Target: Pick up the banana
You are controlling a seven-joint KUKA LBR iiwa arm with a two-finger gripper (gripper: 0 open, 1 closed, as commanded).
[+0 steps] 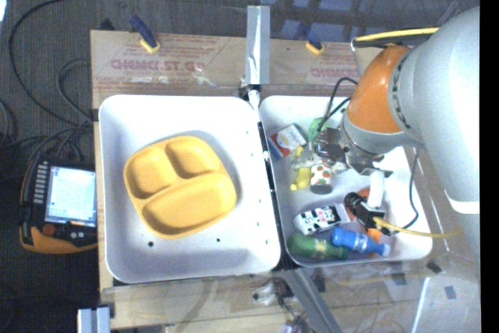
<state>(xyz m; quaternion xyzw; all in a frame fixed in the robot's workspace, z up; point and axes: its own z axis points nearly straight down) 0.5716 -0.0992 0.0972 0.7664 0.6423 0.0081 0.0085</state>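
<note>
You have a handheld pendant [61, 203] lying off the bench, well to the left of the left bin [117, 246], parked out of the arm's way. Inside that bin sits a yellow tray [181, 185], flat and roughly centred, three compartments up; nothing rests in it, so it reads as a drop-off place more than a part of this pick.

Right of the tray, across the wall where the bins meet, the right bin [417, 242] holds the clutter. The banana [301, 175] is there, a small yellow piece just beyond that wall from the tray, lying on the floor with a red-and-white packet [287, 139] behind it and a spotted cup [320, 178] touching or nearly touching its right side. Nearer you, further from the tray's level, lie a black-and-white block [319, 219], a green bottle [310, 247] and a blue bottle [357, 239] along the front wall.

The gripper [331, 152] hangs over the banana's far-right neighbourhood, beside the cup; the arm [437, 90] covers it from above, so whether the claw is spread or pressed together you cannot tell. My guess is the approach needs to clear the cup.
</note>
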